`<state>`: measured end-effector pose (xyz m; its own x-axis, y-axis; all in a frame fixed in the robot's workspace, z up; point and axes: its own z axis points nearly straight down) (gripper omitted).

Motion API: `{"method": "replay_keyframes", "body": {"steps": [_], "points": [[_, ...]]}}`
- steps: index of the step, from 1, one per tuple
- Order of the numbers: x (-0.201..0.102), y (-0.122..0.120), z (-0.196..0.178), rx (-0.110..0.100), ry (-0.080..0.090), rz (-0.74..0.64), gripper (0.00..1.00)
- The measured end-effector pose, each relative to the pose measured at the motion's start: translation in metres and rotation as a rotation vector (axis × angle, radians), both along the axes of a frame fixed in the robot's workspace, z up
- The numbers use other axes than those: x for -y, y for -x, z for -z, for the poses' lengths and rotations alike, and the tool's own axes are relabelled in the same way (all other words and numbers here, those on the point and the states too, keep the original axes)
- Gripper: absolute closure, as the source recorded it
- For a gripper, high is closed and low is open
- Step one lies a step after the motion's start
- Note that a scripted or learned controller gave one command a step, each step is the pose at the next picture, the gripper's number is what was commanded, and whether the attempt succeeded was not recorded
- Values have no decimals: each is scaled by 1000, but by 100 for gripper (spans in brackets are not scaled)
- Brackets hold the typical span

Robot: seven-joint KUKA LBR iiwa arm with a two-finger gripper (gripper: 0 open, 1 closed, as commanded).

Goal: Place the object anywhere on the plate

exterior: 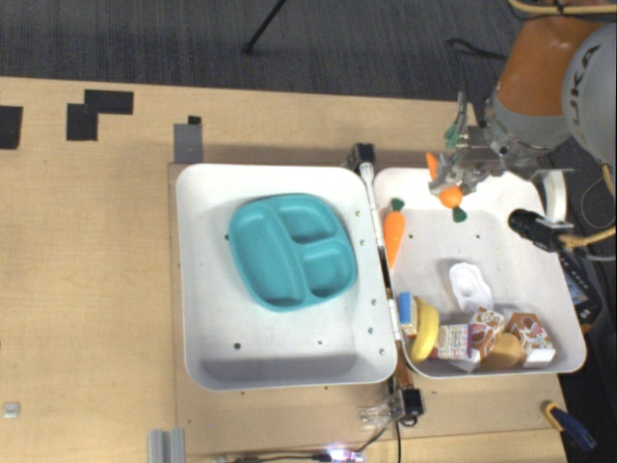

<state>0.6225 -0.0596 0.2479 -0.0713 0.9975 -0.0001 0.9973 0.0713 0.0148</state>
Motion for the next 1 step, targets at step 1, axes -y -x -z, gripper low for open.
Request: {"method": "replay_keyframes", "body": {"steps": [1], "points": [[-85,-9,54,-18,-5,542,100]]}}
